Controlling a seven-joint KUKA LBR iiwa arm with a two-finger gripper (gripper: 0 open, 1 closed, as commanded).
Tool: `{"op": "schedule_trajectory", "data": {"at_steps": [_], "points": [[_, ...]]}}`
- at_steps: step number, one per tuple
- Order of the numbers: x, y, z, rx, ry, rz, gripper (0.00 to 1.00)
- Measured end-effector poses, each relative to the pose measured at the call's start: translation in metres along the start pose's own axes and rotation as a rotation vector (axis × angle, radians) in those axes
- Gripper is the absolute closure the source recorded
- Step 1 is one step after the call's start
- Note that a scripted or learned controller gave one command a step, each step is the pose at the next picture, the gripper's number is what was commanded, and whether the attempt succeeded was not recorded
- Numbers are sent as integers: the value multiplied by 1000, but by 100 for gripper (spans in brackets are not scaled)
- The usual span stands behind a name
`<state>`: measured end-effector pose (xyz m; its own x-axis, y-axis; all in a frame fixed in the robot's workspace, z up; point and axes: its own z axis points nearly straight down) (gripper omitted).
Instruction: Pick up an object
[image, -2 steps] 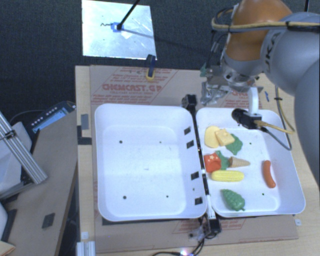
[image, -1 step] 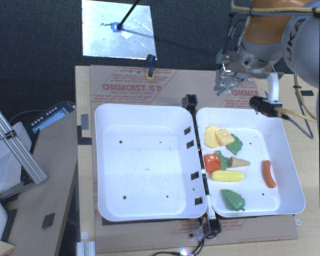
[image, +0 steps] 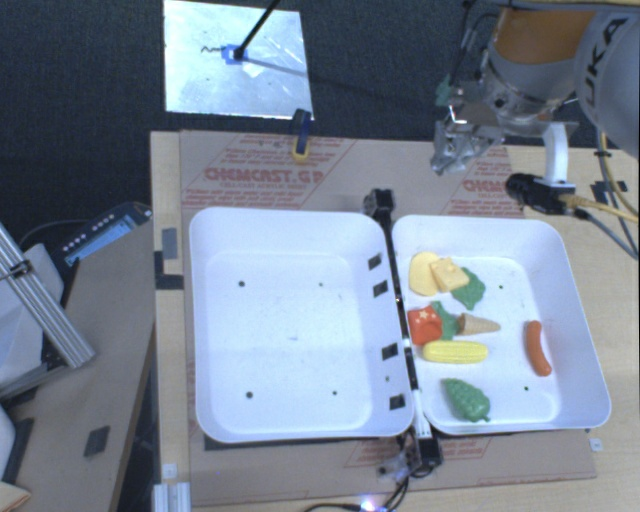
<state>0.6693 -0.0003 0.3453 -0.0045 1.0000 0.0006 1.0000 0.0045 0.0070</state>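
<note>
Arm: enters at the upper right of the frame, orange band at the top edge.
Gripper: hangs above the cardboard beyond the right bin's far rim; nothing is between its fingers, though how far apart they stand cannot be told.
Right bin contents: yellow pieces upper left, tomato, cone and corn cob in the middle, green piece near the front, sausage at the right.
Left bin: beside it, sharing a black hinge strip.

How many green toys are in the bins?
3, all in the right bin: a green leafy piece by the yellow pieces, a small green bit beside the red toy, and a green lump near the front edge. Parts may be hidden.
</note>
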Motion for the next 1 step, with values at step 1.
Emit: {"op": "schedule_trajectory", "data": {"at_steps": [1], "points": [[8, 0, -29, 1, 0, 0, 100]]}}
